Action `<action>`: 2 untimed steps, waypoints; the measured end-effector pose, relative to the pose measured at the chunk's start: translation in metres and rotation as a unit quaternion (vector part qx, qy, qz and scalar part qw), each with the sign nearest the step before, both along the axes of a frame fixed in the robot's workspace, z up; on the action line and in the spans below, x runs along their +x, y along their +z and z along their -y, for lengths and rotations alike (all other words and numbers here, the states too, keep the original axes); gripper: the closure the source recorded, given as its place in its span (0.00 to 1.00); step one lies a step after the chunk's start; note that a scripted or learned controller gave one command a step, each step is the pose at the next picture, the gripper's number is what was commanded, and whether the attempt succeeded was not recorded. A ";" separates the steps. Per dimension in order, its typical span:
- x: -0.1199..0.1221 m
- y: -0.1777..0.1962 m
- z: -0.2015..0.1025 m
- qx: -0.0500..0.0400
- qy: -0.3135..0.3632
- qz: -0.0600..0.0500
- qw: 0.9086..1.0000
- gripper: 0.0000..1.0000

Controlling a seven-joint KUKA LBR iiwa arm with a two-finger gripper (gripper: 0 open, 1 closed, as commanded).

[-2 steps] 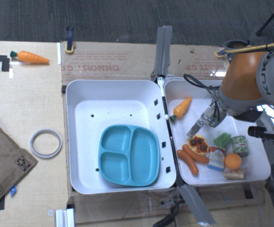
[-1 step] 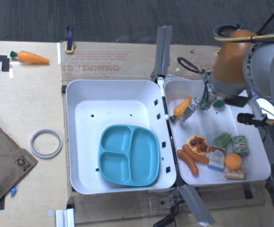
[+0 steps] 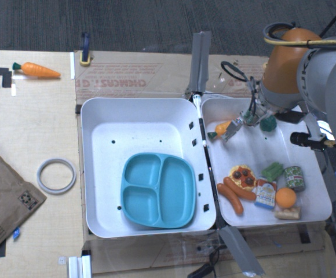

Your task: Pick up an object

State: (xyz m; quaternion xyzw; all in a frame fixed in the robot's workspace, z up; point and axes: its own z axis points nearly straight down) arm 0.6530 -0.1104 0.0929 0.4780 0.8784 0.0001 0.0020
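Observation:
The right bin (image 3: pixel 316 172) holds several toy foods. A small orange carrot with a green end (image 3: pixel 219 131) lies at its far left corner. My gripper (image 3: pixel 234 130) hangs low right beside that carrot, touching or nearly touching its right end. A teal piece (image 3: pixel 267 123) lies just right of the gripper. Nearer the front are a pizza slice (image 3: pixel 242 175), two red sausages (image 3: pixel 232 194), a green vegetable (image 3: pixel 272 170), a green can (image 3: pixel 294 178), a small carton (image 3: pixel 265 194), an orange (image 3: pixel 285 197) and a bread piece (image 3: pixel 288 214).
The left bin (image 3: pixel 98 155) holds a blue divided plate (image 3: pixel 158 190). On the bench to the left lie another carrot (image 3: pixel 36 70), a tape ring (image 3: pixel 56 175) and a cardboard box (image 3: pixel 0 201). The grey arm (image 3: pixel 324 80) spans the right bin's far right.

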 end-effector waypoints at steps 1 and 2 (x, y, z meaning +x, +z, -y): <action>-0.074 -0.001 0.017 0.001 0.012 -0.002 1.000 0.00; -0.164 -0.002 -0.005 0.001 -0.060 -0.002 0.998 0.00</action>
